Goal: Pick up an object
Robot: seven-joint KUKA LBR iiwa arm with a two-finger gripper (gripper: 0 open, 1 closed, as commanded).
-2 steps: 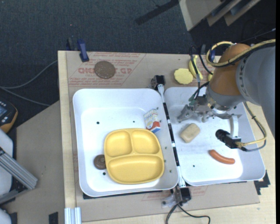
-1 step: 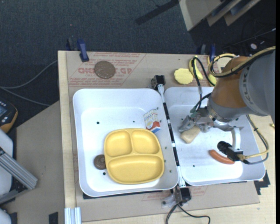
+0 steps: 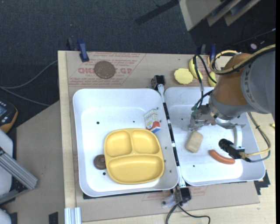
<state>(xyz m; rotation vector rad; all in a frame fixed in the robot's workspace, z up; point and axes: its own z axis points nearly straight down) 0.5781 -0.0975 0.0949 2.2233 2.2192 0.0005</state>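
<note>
Yellow tray (image 3: 133,161) in the left bin (image 3: 83,131), beige block (image 3: 194,141) in the right bin (image 3: 183,98)

Gripper (image 3: 199,123) hangs just above the beige block; whether it touches the block, or how far the claw stands apart, I cannot tell. A sausage (image 3: 221,157) lies further right.

Dark blue-grey carpet floor (image 3: 35,39) around bench (image 3: 65,131) on far and left sides; black cable (image 3: 26,83) across carpet left of bench; pale wooden furniture (image 3: 227,13) beyond bench's far right corner; aluminium rail (image 3: 15,168) left of bench; light even, soft shadows.
</note>
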